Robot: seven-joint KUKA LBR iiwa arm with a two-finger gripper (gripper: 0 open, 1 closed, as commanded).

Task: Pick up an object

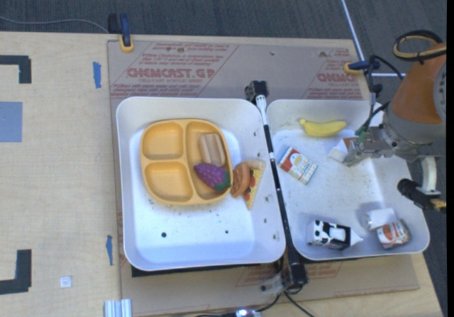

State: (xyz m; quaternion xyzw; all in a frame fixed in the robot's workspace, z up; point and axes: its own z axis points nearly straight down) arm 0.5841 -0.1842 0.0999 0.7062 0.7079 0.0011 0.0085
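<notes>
Two bins, and the arm low over the right one

Two white bins sat side by side. The left bin (142,237) held a yellow divided tray (167,181) with toy food. The gripper (357,152) hung low in the right bin (340,195), probably positioned to try a pick. Whether it was released or clenched could not be told. Nearest it lay a yellow banana (323,127), curved and smooth, at the bin's far side. A small carton (298,165) lay close by.

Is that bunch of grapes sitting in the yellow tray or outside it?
In: the grapes lie inside the yellow tray's right compartment.
</notes>
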